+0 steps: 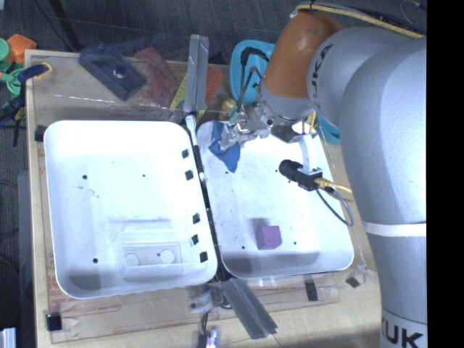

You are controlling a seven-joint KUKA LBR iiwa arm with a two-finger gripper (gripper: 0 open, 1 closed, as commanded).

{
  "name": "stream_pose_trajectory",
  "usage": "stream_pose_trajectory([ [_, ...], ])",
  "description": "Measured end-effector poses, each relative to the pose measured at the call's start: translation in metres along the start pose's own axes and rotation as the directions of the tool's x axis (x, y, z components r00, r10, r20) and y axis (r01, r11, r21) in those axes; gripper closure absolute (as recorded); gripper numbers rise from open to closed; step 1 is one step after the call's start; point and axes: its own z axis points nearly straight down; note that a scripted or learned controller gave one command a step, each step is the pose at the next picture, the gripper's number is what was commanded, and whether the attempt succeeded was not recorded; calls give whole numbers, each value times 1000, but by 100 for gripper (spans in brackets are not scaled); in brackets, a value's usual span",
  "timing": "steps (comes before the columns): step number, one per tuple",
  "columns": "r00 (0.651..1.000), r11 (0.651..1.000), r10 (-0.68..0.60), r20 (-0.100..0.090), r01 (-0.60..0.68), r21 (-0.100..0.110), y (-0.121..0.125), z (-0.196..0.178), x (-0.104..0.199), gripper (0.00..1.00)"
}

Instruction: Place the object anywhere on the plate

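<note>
My gripper (233,135) is over the far left corner of the right bin (326,216). It is shut on a blue object (225,153), whose top sits between the fingertips while the rest hangs down toward the bin floor. A small purple cube (269,236) lies near the front of the same bin. In the left bin (72,194), a pale see-through plate (148,246) with two round marks rests near the front wall. The plate is far to the left of the gripper, across the divider.
The raised rims where the two bins meet (201,201) run between gripper and plate. A black cable fitting (299,172) juts from the arm over the right bin. Behind the bins lie a dark block (112,69), reddish items and a blue-rimmed object (246,64).
</note>
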Motion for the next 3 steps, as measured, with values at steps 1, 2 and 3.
stream_pose_trajectory([
  [1, 995, 995, 101, 1, -101, -1, 26, -127, 54, 100],
  [2, 999, 999, -32, 0, 32, 1, -87, -117, 129, 100],
  [3, 1000, 1000, 22, 1, -22, 3, -139, -5, 174, 100],
])
